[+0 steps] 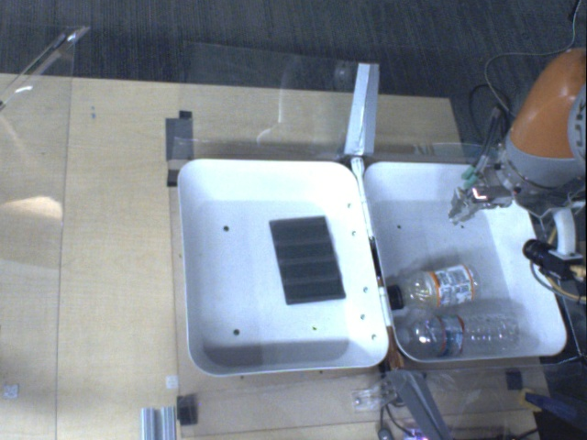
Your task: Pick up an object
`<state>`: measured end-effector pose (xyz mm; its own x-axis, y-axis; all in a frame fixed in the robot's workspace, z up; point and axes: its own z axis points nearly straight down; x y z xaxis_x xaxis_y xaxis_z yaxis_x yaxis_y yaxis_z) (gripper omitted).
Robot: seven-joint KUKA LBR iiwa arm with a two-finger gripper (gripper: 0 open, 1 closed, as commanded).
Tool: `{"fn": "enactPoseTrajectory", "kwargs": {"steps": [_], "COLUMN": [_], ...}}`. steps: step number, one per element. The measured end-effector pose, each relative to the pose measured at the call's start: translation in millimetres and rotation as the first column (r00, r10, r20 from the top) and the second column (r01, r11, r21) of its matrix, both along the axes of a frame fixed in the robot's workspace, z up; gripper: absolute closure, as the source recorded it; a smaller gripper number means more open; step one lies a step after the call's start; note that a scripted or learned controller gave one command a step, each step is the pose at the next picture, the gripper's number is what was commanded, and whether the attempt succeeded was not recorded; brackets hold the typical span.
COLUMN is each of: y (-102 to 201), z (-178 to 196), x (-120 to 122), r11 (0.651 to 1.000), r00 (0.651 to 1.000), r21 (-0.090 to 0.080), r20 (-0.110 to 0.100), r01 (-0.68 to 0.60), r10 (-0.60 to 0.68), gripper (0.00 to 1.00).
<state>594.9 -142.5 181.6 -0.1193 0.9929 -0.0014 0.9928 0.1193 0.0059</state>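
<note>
Jaws (pixel 463 204) hovering over right bin (pixel 404 191); apart or together, cannot tell. Bottles (pixel 445 285) nearer the camera, lying crosswise.

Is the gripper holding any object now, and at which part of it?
Nothing is held. The gripper hovers over the right bin, apart from the two bottles lying nearer the front.

A: Both bins, left (pixel 197 246) and right (pixel 404 200): white plastic, smooth, faint sheen. Bench (pixel 101 246): pale wood, matt.

B: Dark slab (pixel 306 259) in the left one?

A: Matt black, ribbed; material unclear. Two bottles (pixel 442 285) (pixel 463 331): clear glossy plastic, one with a label. Arm's orange band (pixel 543 108): smooth, slightly glossy.
</note>
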Motion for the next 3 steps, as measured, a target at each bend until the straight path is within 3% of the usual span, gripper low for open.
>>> {"fn": "enactPoseTrajectory", "kwargs": {"steps": [1,2,3], "y": [0,-3,41], "z": [0,31,-92], "x": [0,39,-4], "r11": [1.000,0.985,1.000], "r00": [1.000,0.985,1.000], "r21": [0.000,0.000,0.000], "r20": [0.000,0.002,0.003], "r01": [0.000,0.172,0.024], "r10": [0.000,-0.172,-0.024], "gripper": [0.00,0.00,0.00]}}
